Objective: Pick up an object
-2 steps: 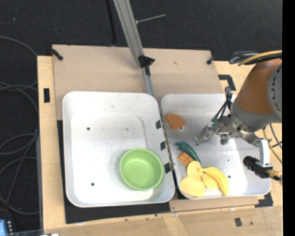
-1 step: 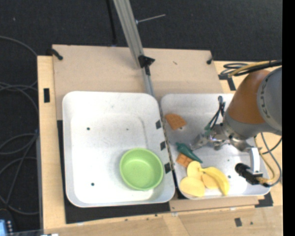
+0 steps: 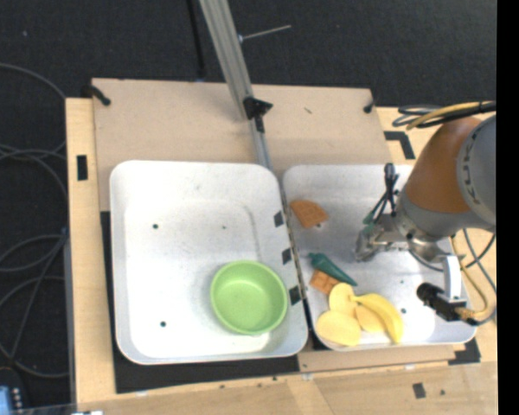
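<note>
So the tool (image 3: 369, 242) hangs low over the right white bin (image 3: 346, 184), can't tell its state. Yellow plastic bananas (image 3: 376, 314) sit at that bin's near edge; round green bowl (image 3: 248, 296) occupies the left bin (image 3: 173, 206).

I see dark carpet (image 3: 86, 24) under my wooden bench (image 3: 311, 115), loose cables (image 3: 22, 258) at left, a metal pole (image 3: 225, 41) leaning overhead.
</note>
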Available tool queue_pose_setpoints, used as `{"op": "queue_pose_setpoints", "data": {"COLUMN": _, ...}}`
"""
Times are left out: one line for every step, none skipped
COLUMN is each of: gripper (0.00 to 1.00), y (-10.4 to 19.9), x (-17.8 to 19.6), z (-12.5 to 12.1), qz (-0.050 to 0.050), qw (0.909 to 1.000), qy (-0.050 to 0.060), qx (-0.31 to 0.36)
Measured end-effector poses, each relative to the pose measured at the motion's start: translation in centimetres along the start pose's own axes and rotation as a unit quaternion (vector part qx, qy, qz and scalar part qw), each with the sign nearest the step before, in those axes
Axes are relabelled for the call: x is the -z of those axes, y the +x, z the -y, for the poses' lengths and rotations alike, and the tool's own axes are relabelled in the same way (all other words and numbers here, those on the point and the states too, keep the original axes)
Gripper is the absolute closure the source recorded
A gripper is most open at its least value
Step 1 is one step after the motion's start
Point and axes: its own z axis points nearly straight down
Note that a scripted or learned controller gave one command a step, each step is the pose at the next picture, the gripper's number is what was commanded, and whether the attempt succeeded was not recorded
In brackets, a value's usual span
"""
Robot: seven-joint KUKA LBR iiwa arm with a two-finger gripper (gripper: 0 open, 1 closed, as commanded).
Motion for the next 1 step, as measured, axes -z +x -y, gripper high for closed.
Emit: {"op": "queue_pose_setpoints", "data": {"gripper": 1.00, "y": -0.96, "x": 6.12, "z": -0.14, "qz": 0.001, "qw": 1.0000, "qy": -0.001, "qx": 0.000}}
